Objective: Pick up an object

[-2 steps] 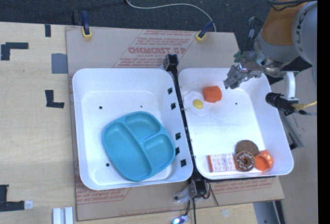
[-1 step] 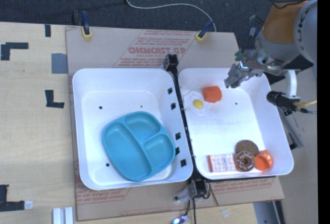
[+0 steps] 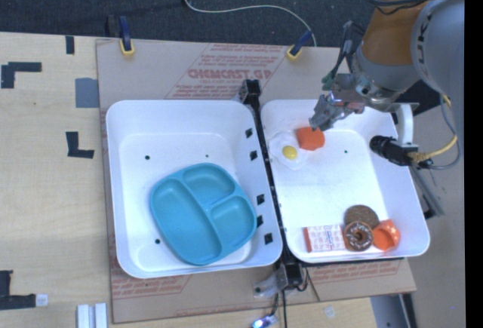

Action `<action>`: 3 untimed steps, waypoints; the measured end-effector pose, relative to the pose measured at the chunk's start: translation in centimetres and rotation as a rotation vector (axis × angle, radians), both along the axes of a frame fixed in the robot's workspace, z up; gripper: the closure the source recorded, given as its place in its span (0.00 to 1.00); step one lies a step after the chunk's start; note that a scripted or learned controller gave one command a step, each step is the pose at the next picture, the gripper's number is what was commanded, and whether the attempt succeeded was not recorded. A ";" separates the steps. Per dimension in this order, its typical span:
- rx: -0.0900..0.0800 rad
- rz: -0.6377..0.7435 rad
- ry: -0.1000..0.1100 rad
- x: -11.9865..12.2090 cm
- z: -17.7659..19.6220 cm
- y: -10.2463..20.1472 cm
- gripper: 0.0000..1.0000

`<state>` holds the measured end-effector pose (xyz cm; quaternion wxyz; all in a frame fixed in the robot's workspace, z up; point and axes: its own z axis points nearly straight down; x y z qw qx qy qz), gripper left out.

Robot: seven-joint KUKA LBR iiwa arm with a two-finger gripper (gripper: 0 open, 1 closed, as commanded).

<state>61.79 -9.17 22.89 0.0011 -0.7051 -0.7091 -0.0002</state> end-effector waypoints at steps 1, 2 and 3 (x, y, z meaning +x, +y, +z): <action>-0.001 0.000 0.002 -1.4 -0.8 4.5 1.00; 0.000 0.002 0.000 -1.9 0.0 10.1 1.00; -0.001 0.001 0.003 -3.9 -1.1 15.5 1.00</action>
